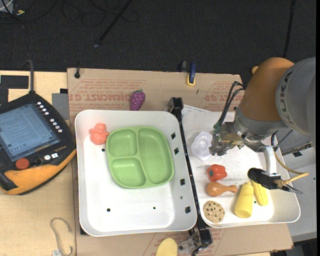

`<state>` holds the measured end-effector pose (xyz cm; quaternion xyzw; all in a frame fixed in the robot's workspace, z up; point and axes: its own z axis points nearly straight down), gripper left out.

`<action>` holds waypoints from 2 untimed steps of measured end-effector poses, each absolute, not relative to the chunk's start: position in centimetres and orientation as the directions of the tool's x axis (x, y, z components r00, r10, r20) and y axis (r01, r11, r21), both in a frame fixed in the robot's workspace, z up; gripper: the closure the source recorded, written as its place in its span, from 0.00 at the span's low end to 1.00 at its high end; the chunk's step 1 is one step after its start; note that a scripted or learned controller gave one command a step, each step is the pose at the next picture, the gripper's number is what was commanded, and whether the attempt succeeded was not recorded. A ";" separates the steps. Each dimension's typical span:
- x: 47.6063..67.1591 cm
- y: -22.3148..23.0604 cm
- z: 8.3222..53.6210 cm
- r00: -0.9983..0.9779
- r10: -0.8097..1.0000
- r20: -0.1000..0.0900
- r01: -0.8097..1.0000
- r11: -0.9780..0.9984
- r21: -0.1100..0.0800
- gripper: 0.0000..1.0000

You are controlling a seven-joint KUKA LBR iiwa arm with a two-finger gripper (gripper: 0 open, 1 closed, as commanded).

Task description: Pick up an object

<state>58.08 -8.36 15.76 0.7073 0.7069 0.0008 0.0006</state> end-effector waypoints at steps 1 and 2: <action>58.3 -8.4 22.1 0.000 1.000 0.000 1.000 0.000 0.004 1.00; 58.3 -8.5 22.7 0.000 1.000 0.001 1.000 0.000 -0.001 1.00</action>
